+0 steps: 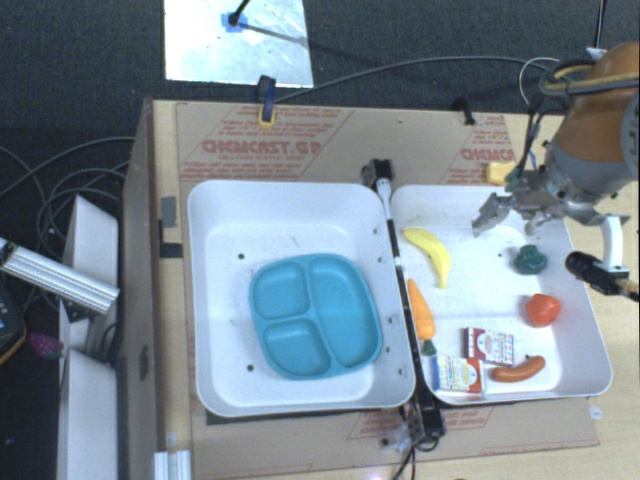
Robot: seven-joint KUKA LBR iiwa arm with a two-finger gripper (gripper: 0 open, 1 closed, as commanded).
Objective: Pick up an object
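My gripper [513, 216] hangs over the far part of the right bin [470, 230], its two fingers spread apart with nothing between them. In this bin lie a yellow banana [428, 253], an orange carrot [421, 310], a dark green object [530, 259], a red fruit [541, 309], a brown sausage [517, 369] and two small cartons [487, 346]. The green object sits just below and right of the gripper. The banana is down and to its left.
The left bin [230, 218] holds a blue divided plate [315, 315]. A small yellow block [497, 173] lies on the bench behind the right bin. The grey and orange arm [600, 118] fills the upper right. Cables run along the left.
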